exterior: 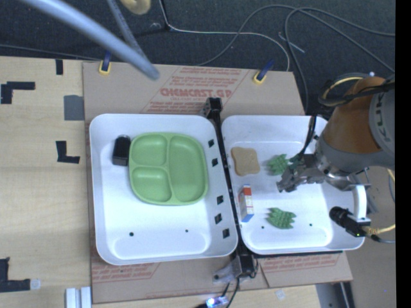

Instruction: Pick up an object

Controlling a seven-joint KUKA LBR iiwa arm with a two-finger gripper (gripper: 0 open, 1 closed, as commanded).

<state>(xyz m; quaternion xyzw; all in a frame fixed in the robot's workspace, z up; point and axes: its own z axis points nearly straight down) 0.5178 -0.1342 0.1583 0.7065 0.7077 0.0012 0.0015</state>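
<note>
The right bin [321, 239] holds a tan bread slice [245, 161], a small red and white carton [246, 203], a green leafy piece [279, 217] near the front, and another green leafy piece [278, 165] further back. My gripper [290, 178] hangs low over the middle of the right bin, just right of and below the rear green piece. Its dark fingers point left. No object shows between them.
The left bin [106, 223] carries a green divided plate [169, 168] and a small black block [121, 150] at the plate's left. A black divider strip [221, 178] runs between the bins. Cables trail across the dark floor behind the bench.
</note>
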